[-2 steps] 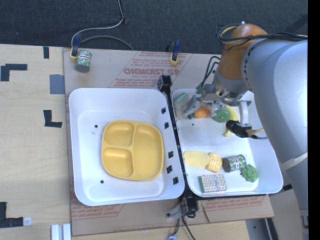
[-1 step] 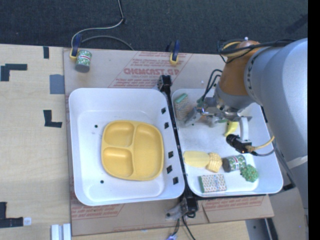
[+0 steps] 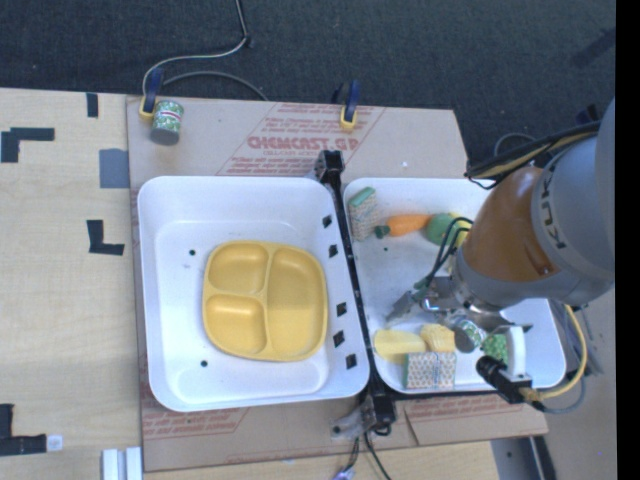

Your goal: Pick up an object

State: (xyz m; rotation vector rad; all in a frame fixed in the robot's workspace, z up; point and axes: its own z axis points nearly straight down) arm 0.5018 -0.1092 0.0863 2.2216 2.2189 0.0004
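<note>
Fingers [image 3: 432, 308] just above yellow block [image 3: 398, 344] — spread open — holding nothing.

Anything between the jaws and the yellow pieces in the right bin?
Nothing visible blocks it. The gripper hangs directly above the yellow block and the smaller yellow piece near the front of the right bin. The patterned cube sits in front of them, out of the path.

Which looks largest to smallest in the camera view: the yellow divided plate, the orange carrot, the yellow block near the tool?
1. Yellow divided plate, by far the largest.
2. Yellow block.
3. Orange carrot.
The block and carrot look nearly alike, so their order is unsure.
</note>
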